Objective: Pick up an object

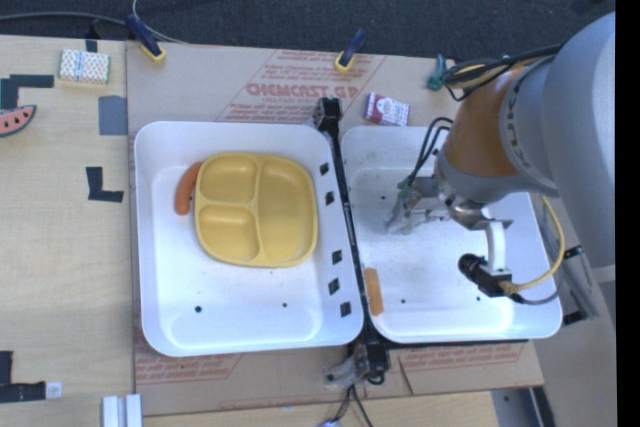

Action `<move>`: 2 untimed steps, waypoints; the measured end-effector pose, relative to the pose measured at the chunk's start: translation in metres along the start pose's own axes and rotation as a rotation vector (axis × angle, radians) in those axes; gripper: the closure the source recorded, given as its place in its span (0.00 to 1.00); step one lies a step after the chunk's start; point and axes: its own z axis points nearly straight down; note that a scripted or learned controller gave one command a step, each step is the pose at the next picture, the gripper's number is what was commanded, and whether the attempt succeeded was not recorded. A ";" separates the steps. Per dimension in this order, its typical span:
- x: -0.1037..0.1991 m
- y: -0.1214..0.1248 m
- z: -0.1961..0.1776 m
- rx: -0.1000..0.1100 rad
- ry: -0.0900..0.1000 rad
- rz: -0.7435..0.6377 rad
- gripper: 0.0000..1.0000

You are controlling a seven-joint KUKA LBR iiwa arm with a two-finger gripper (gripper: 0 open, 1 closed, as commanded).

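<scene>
From the overhead camera, the gripper [405, 212] hangs low over the middle of the right bin [520, 320]; whether it is open or closed I cannot tell. A small orange piece [373, 290] lies against that bin's left wall near its front-left corner, long axis running front to back along the wall.

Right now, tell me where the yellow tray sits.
The yellow tray lies in the left bin, toward its upper middle. An orange sausage-like piece touches its left edge.
</scene>
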 end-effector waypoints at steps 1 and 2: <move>0.000 0.000 0.000 0.000 0.000 0.000 0.00; -0.006 0.037 0.010 0.005 0.003 0.000 0.00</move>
